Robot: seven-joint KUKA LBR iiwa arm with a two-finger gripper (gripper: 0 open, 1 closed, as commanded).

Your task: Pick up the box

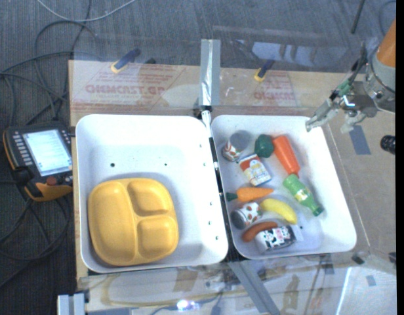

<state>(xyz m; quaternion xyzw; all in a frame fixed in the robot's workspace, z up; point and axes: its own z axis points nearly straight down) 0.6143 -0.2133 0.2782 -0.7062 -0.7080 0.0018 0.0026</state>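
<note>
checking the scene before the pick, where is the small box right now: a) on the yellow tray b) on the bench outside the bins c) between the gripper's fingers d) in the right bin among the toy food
d: the box lies in the right bin, next to the carrot, while the gripper is above the bin's far right corner, apart from it.

We saw the grey arm with its orange band (393, 44) cut off by the picture's right edge, so most of it lay outside. The two-finger gripper (330, 113) was too small and blurred for us to judge how its fingers stood. A small black-and-white carton (278, 237) had a red sausage-shaped toy (260, 230) covering part of its upper left side. The printing on the small orange-and-white box (256, 171) was too fine to read. The black handheld pendant with a lit screen (38, 156) showed a display we could not make out.
</note>
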